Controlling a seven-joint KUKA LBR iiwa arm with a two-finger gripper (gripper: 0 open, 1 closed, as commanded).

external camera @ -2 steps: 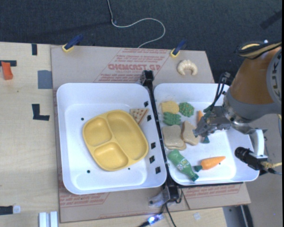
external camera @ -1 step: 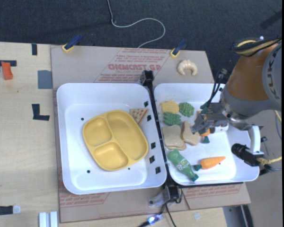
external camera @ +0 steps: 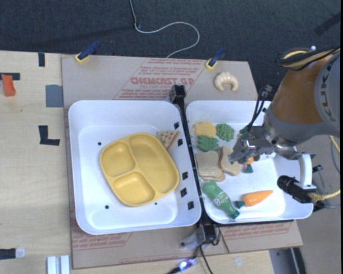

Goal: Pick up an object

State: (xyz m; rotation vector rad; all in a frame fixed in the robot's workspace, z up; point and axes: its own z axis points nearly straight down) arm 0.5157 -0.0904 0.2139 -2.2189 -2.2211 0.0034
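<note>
grey two-finger gripper (external camera: 242, 154) low in right white bin (external camera: 291, 210) | over tan toast-shaped toy (external camera: 228, 165) | finger state: can't tell

Two white bins (external camera: 80, 153) (external camera: 286, 210); one yellow tray (external camera: 138, 169); one carrot (external camera: 257, 198).

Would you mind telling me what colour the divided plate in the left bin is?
Yellow; the divided plate shows plainly in the camera view.
</note>
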